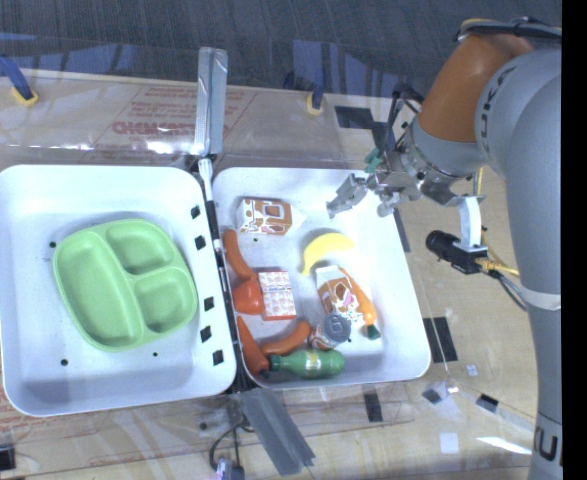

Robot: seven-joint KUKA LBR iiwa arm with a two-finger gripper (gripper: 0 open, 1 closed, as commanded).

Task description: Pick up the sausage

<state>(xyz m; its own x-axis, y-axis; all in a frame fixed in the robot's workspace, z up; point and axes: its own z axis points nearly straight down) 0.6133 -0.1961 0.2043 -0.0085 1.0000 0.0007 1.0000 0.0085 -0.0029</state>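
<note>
— Which colours are seen in the right bin [393, 353]?

— White is shown by the bin itself. A reddish-brown sausage [232, 253] lies along its left wall, and a yellow banana [326, 247] near its centre. A green bottle [306, 365] is seen by its near wall.

— And the cartons?

— White with brown print is borne by the carton [264, 216] towards its far wall.

— Left of that bin?

— A pale green tray [125, 282] is seen, in another white bin [23, 368].

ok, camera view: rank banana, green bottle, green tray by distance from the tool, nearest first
1. Banana: right bin, just below-left of the tool.
2. Green bottle: right bin's front edge, well below the tool.
3. Green tray: left bin, farthest across.
</note>
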